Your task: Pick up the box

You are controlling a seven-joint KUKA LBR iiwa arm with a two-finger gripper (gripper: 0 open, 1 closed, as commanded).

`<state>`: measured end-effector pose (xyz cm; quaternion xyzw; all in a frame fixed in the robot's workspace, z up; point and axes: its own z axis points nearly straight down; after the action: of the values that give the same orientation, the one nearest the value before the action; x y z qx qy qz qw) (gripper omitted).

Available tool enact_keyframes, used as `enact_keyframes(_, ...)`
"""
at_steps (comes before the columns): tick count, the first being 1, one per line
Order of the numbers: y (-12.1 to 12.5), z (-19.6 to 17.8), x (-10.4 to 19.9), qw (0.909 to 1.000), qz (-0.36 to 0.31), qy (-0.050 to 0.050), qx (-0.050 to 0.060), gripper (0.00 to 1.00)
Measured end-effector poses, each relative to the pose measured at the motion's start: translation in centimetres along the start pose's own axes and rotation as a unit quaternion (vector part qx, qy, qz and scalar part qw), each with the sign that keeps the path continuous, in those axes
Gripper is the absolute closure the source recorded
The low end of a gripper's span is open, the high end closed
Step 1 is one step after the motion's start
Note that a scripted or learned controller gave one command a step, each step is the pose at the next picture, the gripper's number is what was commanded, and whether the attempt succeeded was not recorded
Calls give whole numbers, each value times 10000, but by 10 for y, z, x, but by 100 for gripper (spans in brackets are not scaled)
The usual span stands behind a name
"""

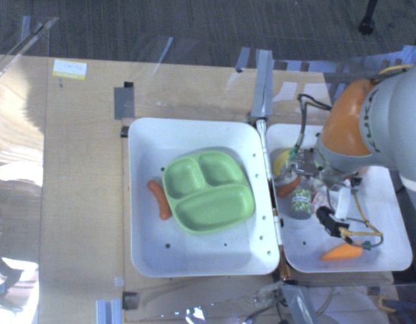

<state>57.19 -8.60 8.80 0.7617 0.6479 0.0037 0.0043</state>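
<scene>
In the right bin [383,201], a small red-and-white printed box [324,198] lies partly hidden beneath the arm's wrist. My gripper [308,181] hangs low over the left half of that bin. It is just left of the box and above a small jar with green contents [301,203]. The grey wrist and its orange band [346,123] cover whatever lies directly under them.
A yellow fruit [281,159] and an orange-brown item [287,185] sit by the right bin's left wall. A carrot [342,252] lies near its front edge. The left bin [144,248] holds a green divided plate [209,191] and a reddish sausage [159,198].
</scene>
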Motion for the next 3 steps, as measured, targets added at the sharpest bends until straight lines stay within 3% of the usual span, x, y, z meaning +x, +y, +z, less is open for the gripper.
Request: enact_keyframes(3, -33, -1, -2, 9996, -273, -2, -20, 0)
